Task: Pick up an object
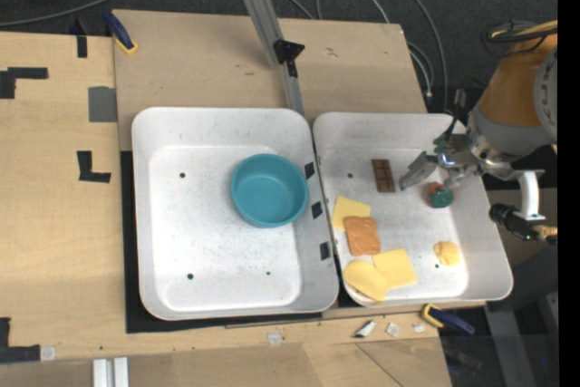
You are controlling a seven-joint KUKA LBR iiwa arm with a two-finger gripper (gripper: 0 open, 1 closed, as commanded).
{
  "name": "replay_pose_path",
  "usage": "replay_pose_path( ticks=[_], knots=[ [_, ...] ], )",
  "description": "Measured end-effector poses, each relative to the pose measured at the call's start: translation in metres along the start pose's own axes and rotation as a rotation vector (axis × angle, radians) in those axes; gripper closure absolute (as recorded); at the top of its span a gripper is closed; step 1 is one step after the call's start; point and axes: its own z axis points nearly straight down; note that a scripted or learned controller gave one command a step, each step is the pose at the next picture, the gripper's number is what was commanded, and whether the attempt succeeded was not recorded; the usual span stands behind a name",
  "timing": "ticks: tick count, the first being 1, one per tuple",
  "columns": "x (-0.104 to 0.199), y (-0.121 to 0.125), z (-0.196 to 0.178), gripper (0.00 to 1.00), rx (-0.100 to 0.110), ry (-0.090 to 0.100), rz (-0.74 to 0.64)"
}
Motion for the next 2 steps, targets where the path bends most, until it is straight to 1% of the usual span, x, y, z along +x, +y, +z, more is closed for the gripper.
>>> replay_pose_path(
  ticks=[1, 2],
  knots=[
    [0.008, 0.002, 0.052, 0.00, -0.003, 0.012, -0.006],
    [0.008, 0.002, 0.041, 1.00, -0.003, 0.010, -0.007]
  ],
)
